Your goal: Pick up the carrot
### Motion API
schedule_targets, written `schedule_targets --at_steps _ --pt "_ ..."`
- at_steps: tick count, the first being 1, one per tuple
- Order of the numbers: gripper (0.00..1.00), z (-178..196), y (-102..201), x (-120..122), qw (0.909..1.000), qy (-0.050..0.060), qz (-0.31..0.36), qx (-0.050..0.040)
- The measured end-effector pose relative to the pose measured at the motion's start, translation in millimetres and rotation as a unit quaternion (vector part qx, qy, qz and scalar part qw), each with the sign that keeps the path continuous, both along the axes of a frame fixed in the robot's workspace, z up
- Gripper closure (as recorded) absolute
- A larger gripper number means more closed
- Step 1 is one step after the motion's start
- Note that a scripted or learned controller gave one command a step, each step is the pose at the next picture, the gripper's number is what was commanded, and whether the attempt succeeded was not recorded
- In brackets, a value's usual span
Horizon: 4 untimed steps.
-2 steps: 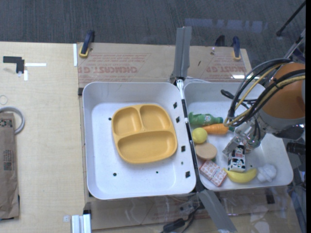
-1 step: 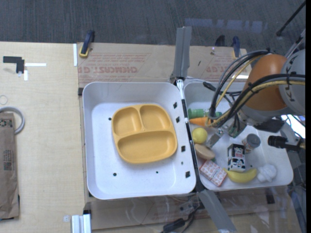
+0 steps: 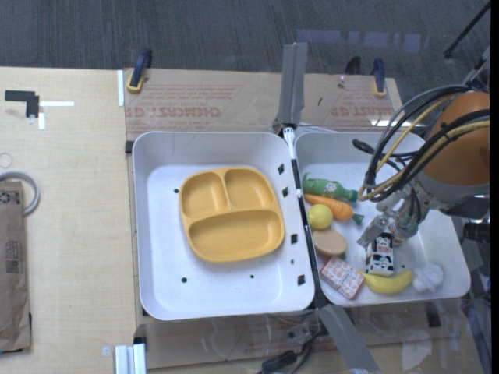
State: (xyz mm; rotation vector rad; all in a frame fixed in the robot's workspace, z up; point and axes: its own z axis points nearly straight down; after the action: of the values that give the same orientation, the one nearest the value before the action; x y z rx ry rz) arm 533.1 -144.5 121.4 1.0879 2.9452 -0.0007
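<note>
Pincer (image 3: 382, 244) fingers blurred; lemon (image 3: 320, 216) overlaps the carrot (image 3: 331, 206).

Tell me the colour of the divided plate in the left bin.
The divided plate is yellow-orange, plain, with no pattern; the camera view shows it clearly from above.

Bottle (image 3: 328, 186) and lemon (image 3: 320, 216) crowd my carrot (image 3: 330, 206) from behind and front; its right end lies open toward my tool (image 3: 380, 244).
</note>
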Motion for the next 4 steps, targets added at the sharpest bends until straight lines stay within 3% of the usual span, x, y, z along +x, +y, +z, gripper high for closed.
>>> schedule_targets --at_steps 1,2,3,4 --pt "0.0 76.4 19.3 64.0 0.9882 -0.001 0.153 -0.0005" --pt "0.0 29.5 28.1 63.4 0.9725 0.0 0.233 -0.0001" --pt "0.0 55.1 -18.6 -3.3 0.9866 0.0 0.163 -0.0002" --pt "1.0 64.1 -19.1 -2.2 0.9867 -0.002 0.162 -0.0005"
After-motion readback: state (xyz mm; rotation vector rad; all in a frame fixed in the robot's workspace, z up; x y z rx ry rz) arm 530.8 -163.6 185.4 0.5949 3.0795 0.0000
